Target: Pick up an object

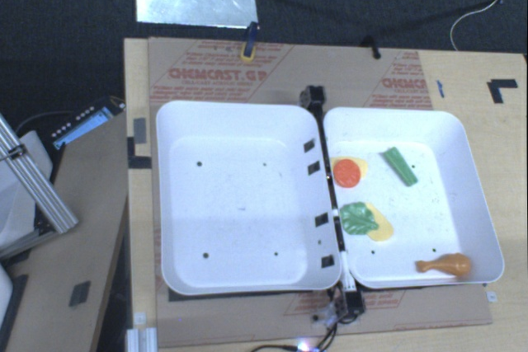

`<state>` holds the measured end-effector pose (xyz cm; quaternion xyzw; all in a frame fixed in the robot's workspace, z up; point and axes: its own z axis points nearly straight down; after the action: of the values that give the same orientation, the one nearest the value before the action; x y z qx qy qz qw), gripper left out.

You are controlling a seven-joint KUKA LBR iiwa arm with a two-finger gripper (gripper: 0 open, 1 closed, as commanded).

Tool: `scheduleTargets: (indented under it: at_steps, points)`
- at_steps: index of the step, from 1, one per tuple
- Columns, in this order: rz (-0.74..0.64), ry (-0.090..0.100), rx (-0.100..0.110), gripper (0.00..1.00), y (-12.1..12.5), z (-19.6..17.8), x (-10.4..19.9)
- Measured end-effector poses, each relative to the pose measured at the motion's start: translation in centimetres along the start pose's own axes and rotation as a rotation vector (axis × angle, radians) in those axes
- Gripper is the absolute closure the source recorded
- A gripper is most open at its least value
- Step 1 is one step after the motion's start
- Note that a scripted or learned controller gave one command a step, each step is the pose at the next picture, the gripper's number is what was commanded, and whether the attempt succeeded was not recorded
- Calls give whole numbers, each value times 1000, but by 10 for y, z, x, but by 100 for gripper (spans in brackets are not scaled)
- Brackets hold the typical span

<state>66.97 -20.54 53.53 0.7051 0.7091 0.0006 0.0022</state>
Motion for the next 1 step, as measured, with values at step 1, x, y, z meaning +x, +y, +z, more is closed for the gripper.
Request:
scheduleTargets:
  at_steps: [1]
  points:
    - [5,1,1,100,-23,-1,-1]
